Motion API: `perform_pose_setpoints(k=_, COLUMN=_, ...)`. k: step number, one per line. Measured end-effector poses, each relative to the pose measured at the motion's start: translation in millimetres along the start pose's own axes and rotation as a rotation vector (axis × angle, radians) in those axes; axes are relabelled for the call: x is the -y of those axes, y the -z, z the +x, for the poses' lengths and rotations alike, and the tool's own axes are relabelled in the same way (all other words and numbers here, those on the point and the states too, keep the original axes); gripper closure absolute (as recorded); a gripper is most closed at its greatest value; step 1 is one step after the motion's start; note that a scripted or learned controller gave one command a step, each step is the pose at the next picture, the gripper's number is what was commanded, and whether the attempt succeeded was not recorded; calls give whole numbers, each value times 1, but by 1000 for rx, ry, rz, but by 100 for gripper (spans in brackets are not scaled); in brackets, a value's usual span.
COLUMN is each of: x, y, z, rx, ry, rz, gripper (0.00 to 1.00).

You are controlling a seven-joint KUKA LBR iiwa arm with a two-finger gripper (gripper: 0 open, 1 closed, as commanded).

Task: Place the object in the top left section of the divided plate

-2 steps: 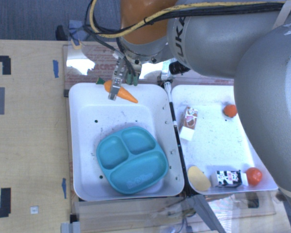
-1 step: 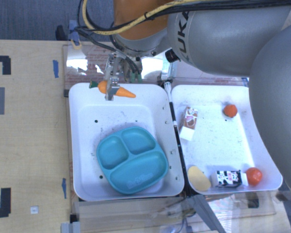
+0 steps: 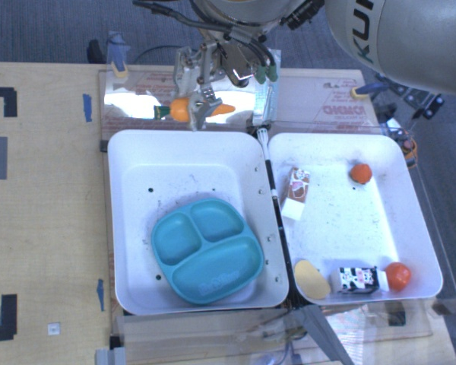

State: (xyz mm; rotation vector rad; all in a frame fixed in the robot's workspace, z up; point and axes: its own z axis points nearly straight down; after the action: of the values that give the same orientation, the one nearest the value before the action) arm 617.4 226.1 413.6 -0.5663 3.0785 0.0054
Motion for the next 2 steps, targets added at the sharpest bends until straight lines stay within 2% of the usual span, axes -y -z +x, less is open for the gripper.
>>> perform_pose_setpoints(k=1, x=24, y=20, z=-36, rx=-6, ry=131, rz=0, gripper=100)
perform_pose_setpoints(k=2, x=32, y=20, z=-42, rx=-4, ry=256, rz=-1, gripper=100)
